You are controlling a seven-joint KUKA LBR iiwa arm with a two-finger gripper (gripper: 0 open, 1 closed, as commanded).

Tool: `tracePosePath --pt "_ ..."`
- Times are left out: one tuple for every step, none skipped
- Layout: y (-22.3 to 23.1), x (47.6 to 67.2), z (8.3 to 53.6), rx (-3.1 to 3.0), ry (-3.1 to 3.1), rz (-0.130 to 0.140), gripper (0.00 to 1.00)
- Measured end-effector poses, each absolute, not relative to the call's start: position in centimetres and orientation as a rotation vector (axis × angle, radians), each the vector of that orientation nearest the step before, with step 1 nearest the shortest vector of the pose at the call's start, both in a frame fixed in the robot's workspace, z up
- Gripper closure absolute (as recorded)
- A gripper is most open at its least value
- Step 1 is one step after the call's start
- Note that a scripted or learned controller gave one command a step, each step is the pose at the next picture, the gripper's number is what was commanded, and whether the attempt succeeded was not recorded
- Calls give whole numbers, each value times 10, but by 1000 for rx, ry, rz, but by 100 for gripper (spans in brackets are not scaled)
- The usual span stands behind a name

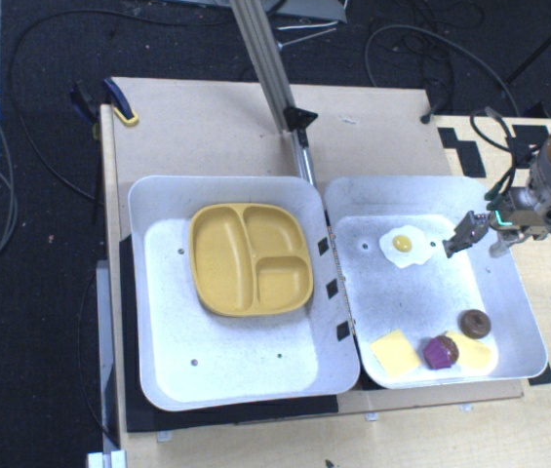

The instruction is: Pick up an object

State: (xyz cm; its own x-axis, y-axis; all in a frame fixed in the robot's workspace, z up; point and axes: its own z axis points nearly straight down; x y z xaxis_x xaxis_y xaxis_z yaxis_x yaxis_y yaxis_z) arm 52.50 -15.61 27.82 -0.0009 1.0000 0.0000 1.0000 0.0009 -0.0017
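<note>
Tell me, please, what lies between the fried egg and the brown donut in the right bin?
Nothing: the camera view shows bare white bin floor between the fried egg and the brown donut.

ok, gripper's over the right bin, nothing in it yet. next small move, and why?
Probably shift the gripper a little left and lower it onto the fried egg. The egg is the nearest item, lying alone on the right bin's floor just left of the gripper, while the purple piece, yellow slices and brown piece crowd the near corner.

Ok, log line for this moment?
gripper: open, holding nothing | position: above right bin, beside fried egg | yellow tray: left bin
</note>
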Motion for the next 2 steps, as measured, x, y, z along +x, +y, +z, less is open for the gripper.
tracePosePath --pt "-156 525 279 -2220 -2223 1 0" --pt "-155 518 233 -2220 -2218 4 0"
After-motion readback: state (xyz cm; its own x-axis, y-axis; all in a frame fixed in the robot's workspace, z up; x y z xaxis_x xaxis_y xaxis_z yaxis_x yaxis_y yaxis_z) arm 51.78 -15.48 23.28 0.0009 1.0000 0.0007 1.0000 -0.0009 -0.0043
